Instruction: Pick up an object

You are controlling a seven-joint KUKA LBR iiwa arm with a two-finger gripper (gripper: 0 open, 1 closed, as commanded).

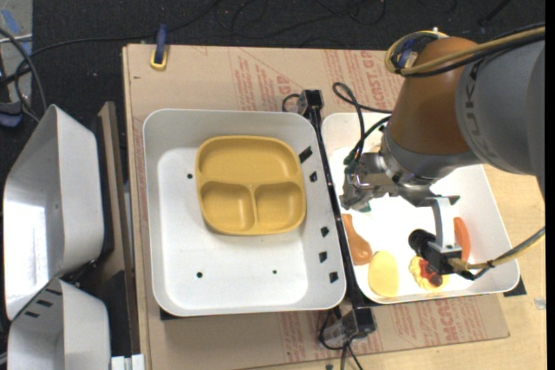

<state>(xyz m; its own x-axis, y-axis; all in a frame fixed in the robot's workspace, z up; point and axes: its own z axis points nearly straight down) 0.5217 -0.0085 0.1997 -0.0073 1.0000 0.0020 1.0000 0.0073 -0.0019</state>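
The things open to picking lay in the right bin (pixel 499 212), crowded along its near edge. A yellow round piece (pixel 383 274) sat close to the near-left corner, with an orange spoon-shaped piece (pixel 357 243) just beside it against the left wall. A small red and yellow toy (pixel 424 271) lay toward the middle of the near edge, and an orange carrot-like stick (pixel 461 236) stood off to its right.

The gripper (pixel 361 186) hung over the left part of that bin, above the spoon-shaped piece; nothing showed between its fingers, and whether they were apart or together could not be told, the wrist covering them.

The risks came from crowding. A descent at the left wall could catch a finger on the rim or the wall between the bins. The spoon-shaped piece and the yellow piece lay so close that closing on one might nudge the other or pinch both. Both looked flat and low, so the fingers could slide over them.

In the left bin (pixel 165 212) a yellow divided plate (pixel 251 185) lay toward the far side, well apart from the gripper.
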